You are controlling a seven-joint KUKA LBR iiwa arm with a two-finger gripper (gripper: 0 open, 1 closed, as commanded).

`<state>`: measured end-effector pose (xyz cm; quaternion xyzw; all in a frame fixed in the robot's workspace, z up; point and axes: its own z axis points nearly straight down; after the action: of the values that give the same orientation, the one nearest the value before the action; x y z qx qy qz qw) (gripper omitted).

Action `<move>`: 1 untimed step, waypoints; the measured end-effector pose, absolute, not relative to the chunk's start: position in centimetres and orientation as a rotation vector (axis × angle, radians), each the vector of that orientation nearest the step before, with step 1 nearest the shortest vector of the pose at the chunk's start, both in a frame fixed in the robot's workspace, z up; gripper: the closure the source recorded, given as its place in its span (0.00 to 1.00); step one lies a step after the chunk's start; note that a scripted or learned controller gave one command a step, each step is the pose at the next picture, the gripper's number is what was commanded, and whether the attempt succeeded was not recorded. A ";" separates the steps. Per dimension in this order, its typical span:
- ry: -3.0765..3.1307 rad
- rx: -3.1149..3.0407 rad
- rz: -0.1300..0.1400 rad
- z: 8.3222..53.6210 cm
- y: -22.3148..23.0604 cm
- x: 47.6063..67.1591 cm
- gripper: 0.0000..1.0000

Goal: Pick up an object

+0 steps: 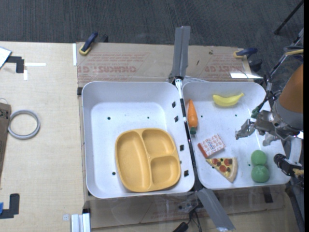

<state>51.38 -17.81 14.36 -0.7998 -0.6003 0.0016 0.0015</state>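
1. The table (43,178) carries two white bins side by side. The left bin (96,129) holds a yellow divided plate (147,159); the right bin (207,178) holds all the small things, so the pick belongs there.
2. The arm (293,98) reaches in from the right, and its claw (248,129) hangs over the right half of the right bin, with nothing between its fingers. They look slightly spread, though the tips are small and hard to read.
3. The banana (228,99) lies near the far wall, its long axis running left to right, ends curling up toward the far wall.
4. The carrot (192,115) lies against the left wall, long axis running far to near, its narrow end toward the far wall.
5. The pizza slice (224,166) lies flat, its tip pointing left; it looks thin and awkward to pinch.
6. The small box (211,145) sits just above the pizza slice, tilted on a diagonal.
7. Two green balls (259,166) touch each other near the right wall, just below the claw; being round, they have no long axis.
8. To do the step well, I judge the claw should pick one target, come straight down, and close across the short width: for the banana, fingers far and near of it.
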 end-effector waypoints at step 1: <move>-1.471 -2.775 0.004 17.4 -15.4 52.6 0.00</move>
<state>52.60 -15.40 17.37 -0.8835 -0.4684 0.0011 0.0005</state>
